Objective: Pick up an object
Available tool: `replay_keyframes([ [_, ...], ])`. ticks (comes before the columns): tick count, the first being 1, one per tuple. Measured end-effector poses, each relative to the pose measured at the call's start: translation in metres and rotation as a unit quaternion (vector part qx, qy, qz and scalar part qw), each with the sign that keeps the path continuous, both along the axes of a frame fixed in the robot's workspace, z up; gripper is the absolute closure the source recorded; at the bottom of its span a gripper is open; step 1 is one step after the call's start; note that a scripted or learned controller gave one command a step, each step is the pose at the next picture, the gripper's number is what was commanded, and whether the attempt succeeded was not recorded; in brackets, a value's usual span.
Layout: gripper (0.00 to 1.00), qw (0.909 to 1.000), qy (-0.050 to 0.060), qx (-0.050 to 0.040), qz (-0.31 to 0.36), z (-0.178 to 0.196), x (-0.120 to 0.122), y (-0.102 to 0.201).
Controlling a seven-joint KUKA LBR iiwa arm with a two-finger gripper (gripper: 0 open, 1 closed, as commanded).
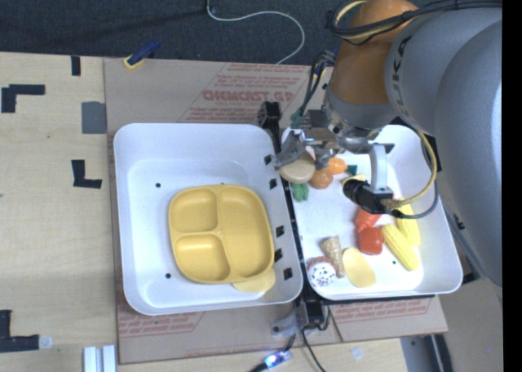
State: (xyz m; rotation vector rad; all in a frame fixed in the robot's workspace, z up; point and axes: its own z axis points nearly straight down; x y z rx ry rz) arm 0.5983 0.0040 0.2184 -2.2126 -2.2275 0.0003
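Note:
My gripper (pixel 303 152) hangs over the upper left corner of the right bin (pixel 432 281), close to the wall between the two bins. Directly beneath it lies a beige oval object (pixel 297 172); whether the two touch is unclear. An orange piece (pixel 324 177) sits just to its right and a small green piece (pixel 301 192) just below. Further down the same bin are a red object (pixel 369 232), a yellow corn cob (pixel 403 241), a pale yellow disc (pixel 359 268), a tan piece (pixel 332 248) and a white speckled ball (pixel 321 274).
The left bin (pixel 139 191) holds a yellow divided plate (pixel 220 232) with a pale yellow piece (pixel 253 283) peeking from under its lower edge. The big grey arm (pixel 457 101) covers the right bin's upper right. Black cables (pixel 371 195) hang over that bin's middle.

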Motion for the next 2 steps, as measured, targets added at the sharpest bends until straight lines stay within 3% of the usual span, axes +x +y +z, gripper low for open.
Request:
replay_keyframes([
  [1, 1.00, 1.0000, 0.000, -0.0006, 0.000, -0.007, 0.001, 0.055],
  [2, 1.00, 1.0000, 0.000, -0.0004, -0.002, -0.001, 0.012, 0.081],
])
